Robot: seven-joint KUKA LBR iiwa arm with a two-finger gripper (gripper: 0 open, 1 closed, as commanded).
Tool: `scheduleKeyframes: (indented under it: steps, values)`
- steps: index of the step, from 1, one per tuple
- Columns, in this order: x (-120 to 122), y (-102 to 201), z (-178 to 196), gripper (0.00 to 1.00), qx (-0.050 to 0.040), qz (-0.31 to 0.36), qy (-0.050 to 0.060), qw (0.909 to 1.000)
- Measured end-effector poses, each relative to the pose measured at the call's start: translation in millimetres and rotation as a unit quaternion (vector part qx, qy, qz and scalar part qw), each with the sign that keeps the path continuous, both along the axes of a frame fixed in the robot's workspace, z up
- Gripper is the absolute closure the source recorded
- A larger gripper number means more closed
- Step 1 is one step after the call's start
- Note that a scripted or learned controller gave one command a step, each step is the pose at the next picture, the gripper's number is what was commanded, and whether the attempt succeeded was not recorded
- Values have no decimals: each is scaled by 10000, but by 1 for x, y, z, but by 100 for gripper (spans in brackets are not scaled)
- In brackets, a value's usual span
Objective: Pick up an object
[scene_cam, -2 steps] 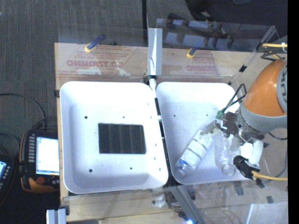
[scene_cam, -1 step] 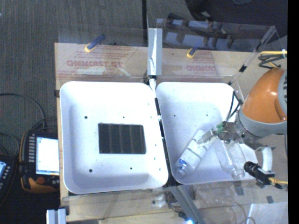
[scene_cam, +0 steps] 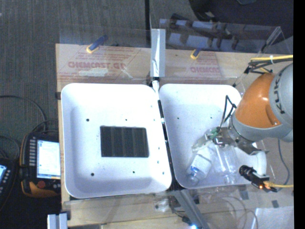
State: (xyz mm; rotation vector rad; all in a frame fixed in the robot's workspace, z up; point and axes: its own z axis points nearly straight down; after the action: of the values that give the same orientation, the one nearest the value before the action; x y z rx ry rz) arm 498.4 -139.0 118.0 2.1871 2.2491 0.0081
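A clear plastic bottle (scene_cam: 201, 165) with a blue cap lies on its side in the right bin (scene_cam: 183, 109), near the bin's front. More clear plastic (scene_cam: 228, 165) lies just right of it. My gripper (scene_cam: 215, 138) reaches down into the right bin from the right, just above the bottle's upper end. The orange band and grey wrist hide most of it.
The left bin (scene_cam: 76, 104) holds a flat dark rectangular panel (scene_cam: 124, 141) in its middle. A metal divider runs between the two bins. Cables trail along the bench's right side. A handheld controller (scene_cam: 40, 163) lies off the bench at left.
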Motion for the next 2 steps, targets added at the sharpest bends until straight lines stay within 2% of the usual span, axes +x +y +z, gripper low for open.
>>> scheduleKeyframes:
  steps: [1,2]
  values:
    - [2,12,-10,0,-121,216,-249,9994]
    - [3,14,-4,100,-103,237,-240,9994]
